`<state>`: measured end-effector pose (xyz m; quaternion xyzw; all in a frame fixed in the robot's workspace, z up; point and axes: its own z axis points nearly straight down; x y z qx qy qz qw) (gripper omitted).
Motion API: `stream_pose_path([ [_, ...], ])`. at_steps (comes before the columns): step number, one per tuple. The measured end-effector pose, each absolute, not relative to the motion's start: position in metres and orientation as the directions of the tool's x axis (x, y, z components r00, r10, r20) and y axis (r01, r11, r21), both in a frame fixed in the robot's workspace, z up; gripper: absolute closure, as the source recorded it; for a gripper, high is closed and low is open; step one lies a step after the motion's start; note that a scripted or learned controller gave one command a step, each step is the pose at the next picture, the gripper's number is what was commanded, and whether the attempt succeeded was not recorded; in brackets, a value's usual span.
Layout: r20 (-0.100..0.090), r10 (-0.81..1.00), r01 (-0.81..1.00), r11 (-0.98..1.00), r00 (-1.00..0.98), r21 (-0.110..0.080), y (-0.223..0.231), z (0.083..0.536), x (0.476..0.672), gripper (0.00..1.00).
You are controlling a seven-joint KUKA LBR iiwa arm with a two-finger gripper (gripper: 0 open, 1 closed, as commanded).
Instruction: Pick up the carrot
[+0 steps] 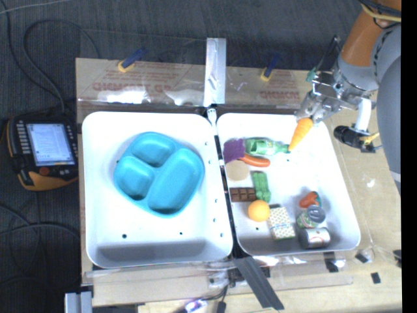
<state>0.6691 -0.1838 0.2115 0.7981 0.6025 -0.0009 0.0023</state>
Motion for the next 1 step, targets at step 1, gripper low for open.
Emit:
stream_pose_path([
  [1,-0.005,0.986,0.986,-0.170,0.170,-0.002,-0.1542,0.2236,0.6518,1.00],
])
